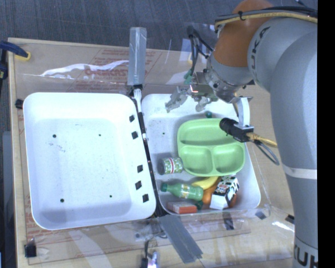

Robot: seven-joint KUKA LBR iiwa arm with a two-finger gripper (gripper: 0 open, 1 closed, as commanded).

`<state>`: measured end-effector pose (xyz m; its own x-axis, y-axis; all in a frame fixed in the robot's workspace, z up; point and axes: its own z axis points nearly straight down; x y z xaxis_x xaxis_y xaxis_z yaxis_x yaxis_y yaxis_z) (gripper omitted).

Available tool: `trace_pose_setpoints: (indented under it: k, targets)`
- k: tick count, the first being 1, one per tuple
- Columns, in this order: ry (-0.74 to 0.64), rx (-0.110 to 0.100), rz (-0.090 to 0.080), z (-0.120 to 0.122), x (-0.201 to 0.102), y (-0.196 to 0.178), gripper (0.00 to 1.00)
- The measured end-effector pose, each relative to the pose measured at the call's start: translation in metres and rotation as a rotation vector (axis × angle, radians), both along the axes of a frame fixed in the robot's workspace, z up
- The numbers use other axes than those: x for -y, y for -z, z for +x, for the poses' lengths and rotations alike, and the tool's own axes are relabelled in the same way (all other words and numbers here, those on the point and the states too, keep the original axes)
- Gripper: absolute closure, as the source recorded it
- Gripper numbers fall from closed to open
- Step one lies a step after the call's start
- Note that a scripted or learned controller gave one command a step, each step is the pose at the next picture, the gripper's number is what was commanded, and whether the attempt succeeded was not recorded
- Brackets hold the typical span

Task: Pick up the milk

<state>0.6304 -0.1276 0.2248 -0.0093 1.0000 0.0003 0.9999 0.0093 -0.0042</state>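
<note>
A dark carpeted floor surrounds a pale wooden worktop [72, 66] that bears two shallow white bins side by side under the slanted overhead camera. The grey arm [290, 66], with its orange band [234, 38], reaches in from the right, and its pincer [191, 99] hangs over the far edge of the right bin [156, 121], near the middle of the worktop's far side. Its two fingers are spread wide, with nothing between them.

Just nearer than the pincer lies a green divided tray [211, 148], taking up much of the right bin. Beside the tray's near-left corner lies a small can [171, 164] on its side. Toward the worktop's near edge a green bottle [182, 191] lies flat, with a yellow banana [205, 183] and an orange item [207, 195] next to it, and a reddish flat pack [182, 208] against the bin's near wall. The milk [224, 193], a small carton with black-and-white markings, sits in the right bin's near-right corner, touching the orange item and well apart from the pincer.

The left bin [78, 155] sits on the worktop's left half.
</note>
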Motion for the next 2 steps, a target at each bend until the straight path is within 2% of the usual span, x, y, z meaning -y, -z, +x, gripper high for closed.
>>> trace_pose_setpoints:
  k: [1,2]
  targets:
    - [-0.006,-0.001,0.001,0.001,-0.002,-0.01,1.0]
    - [0.087,0.003,0.0,0.027,0.024,-0.101,1.0]
